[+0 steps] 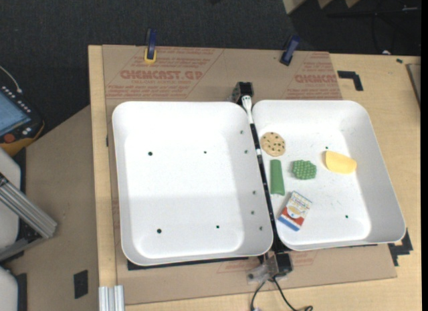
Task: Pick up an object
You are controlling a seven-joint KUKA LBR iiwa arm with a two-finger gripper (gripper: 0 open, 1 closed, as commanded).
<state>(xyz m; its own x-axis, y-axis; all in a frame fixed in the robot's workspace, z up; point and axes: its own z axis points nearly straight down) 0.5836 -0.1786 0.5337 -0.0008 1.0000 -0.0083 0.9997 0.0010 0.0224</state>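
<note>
Left bin [180,236]: bare white floor. Right bin [374,189]: green stick [276,177] by the left wall; red-white-blue packet [295,211] below it; yellow wedge [340,162] at right; round cookie [273,144]; knobbly green piece [303,169] at centre. Cardboard underlay [200,69] printed "CHEMCAST". Gripper state: cannot tell.

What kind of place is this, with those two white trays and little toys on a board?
Probably a lab or workshop test bench. Two shallow white bins sit on a clamped board, and the right bin holds small toy food: a cookie, a green stick and a yellow piece.
</note>
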